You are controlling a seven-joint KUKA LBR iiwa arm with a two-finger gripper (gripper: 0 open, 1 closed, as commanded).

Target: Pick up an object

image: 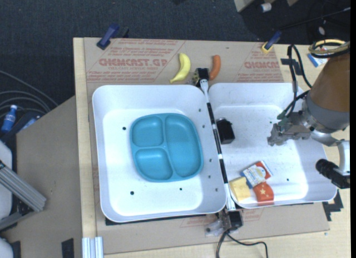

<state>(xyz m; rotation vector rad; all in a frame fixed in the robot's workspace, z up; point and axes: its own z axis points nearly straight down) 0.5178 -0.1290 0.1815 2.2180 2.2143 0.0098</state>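
Nearest you, the right bin (311, 193) holds a yellow wedge (240, 188), a red block (265, 193) and a small printed packet (256, 173) bunched on smooth white plastic. You see the gripper (278, 138) above them over bare floor, its finger spread unreadable. Beyond, a moulded blue divided tray (167, 146) fills the left bin (111, 112); a banana (181, 68) lies on the cardboard-topped bench (133, 59).

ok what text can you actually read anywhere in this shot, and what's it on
"CHEMCAST G.P": red print on the brown board behind the left bin.
"CHEMCAST": the same print, partly cut off, behind the right bin.
Finer red lines around both: too small to read.
Small packet in the right bin: print too blurred to read.
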